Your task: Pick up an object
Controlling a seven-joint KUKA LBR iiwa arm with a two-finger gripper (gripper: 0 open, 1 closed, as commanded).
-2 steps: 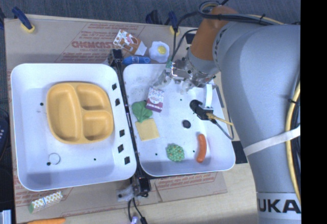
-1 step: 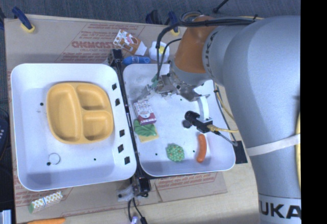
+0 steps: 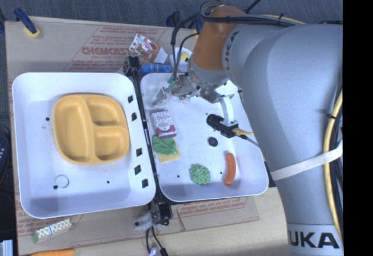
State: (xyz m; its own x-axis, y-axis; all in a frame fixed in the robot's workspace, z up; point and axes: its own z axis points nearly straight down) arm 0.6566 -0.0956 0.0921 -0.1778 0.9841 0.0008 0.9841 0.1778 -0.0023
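Note:
My gripper (image 3: 165, 93) is low in the far left corner of the right bin (image 3: 250, 182), under the orange wrist band. Just in front of it a red and white packet (image 3: 163, 123) lies flat. Closer to the front lie a green leaf on a yellow slice (image 3: 165, 148), a round green bumpy piece (image 3: 200, 174) and an orange sausage (image 3: 230, 168). A small dark disc (image 3: 213, 142) sits mid-bin. The gripper's tips are hidden against the bin floor, and nothing shows held in it.
The left bin (image 3: 29, 190) holds a yellow divided tray (image 3: 90, 128) and a small clear ring (image 3: 61, 181). Black clips line the wall between the bins (image 3: 145, 150). Outside on the cardboard lie a small printed packet (image 3: 143, 46) and a wrapped sweet (image 3: 52, 230).

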